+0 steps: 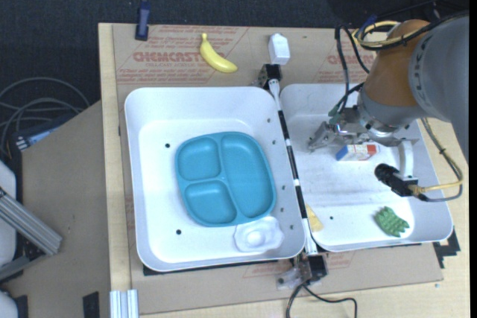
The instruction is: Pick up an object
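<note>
— Where's the target?

— I see a small red-and-white object (pixel 361 151) in the right bin (pixel 328 231), just beside my gripper (pixel 333 132), to its right and slightly nearer the camera.

— Fingers?

— I can't tell whether they're apart.

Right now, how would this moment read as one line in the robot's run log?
task: pick up object | gripper: low in right bin, nothing seen held | nearby: small red-white-blue item | left bin: blue divided plate

Glossy blue plastic tray (pixel 223 179), smooth white plastic bins (pixel 141 160), matt cardboard base (pixel 171 56), possibly rubbery banana (pixel 215 56)
</note>
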Robot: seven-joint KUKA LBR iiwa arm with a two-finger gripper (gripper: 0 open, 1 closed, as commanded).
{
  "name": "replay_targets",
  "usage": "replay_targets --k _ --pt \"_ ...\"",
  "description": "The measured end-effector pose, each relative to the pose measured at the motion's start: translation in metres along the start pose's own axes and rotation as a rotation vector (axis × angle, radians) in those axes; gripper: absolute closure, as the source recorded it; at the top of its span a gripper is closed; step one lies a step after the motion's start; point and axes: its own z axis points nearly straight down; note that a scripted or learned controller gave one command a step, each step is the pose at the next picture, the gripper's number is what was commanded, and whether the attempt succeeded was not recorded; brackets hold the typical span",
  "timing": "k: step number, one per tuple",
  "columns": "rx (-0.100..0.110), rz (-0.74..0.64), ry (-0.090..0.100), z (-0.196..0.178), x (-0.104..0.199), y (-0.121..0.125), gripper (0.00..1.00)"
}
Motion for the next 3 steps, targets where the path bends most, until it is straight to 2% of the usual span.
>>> replay_targets --k 2,3 --pt "0.0 -0.001 0.0 0.0001 -0.0098 -0.0146 0.0" --pt "-0.002 -0.001 -0.001 -0.0099 -0.0095 -0.0142 1.0"
